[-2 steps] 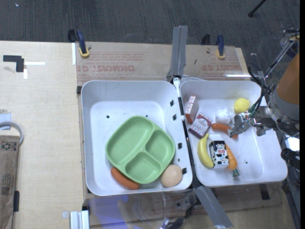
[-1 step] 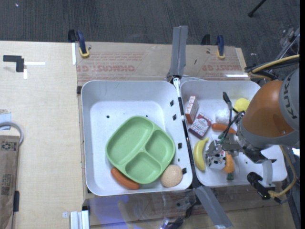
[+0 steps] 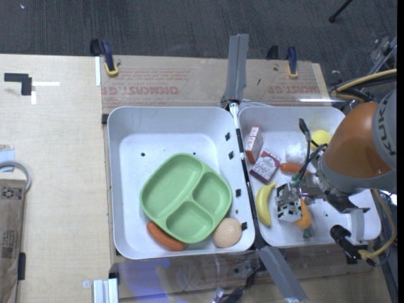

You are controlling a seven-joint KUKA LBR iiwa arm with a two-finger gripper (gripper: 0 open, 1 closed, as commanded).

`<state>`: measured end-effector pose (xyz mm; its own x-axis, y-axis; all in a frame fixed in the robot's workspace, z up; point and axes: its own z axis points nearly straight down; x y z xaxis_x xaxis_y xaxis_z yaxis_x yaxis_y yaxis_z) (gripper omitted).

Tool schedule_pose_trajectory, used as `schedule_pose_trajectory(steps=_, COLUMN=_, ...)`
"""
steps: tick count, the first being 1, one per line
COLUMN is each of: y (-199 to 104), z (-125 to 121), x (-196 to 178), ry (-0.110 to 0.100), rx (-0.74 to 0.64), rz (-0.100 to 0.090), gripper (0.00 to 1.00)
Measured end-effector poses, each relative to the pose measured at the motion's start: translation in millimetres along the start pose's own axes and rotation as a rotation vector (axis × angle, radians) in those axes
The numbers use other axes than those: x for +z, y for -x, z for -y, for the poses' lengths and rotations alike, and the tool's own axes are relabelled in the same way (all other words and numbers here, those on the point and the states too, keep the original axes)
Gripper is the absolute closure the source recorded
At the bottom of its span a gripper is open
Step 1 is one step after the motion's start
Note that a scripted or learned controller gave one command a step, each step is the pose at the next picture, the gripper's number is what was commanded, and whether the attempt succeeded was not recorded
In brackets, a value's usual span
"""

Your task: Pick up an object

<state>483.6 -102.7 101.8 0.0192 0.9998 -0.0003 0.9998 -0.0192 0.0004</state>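
- We find the gripper (image 3: 289,206) low in the right bin (image 3: 315,111), hanging under the grey wrist and orange band of the arm (image 3: 356,150); we cannot tell its state, because the metal and cable around its tip are too cluttered to read
- We see nothing clearly lifted by it, so we treat the pick as not yet made
- The object nearest its tip is the banana (image 3: 264,202), lying lengthwise just left of the gripper, near the wall shared by the 2 bins
- We judge the banana light, slightly soft and smooth-skinned, so a hard squeeze could bruise it; across its thick middle looks the best place to take hold, since the tapered ends would likely slip
- A small orange piece (image 3: 305,214) sits just right of the tip, partly hidden; we cannot tell what it is
- Further up the same bin lie 1 small red-and-white carton (image 3: 254,142) and 1 dark red packet (image 3: 265,165), both probably light, the carton stiff-sided
- The left bin (image 3: 167,113) holds a green divided plate (image 3: 185,197), an egg-like beige ball (image 3: 227,232) and an orange sausage-shaped piece (image 3: 165,236), well apart from the gripper
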Motion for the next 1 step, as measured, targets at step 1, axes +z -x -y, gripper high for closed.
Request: schedule_pose_trajectory(steps=1, y=-61.9, z=-14.9, x=-88.9, ry=-0.003, rx=0.215, rz=0.001, gripper=1.00)
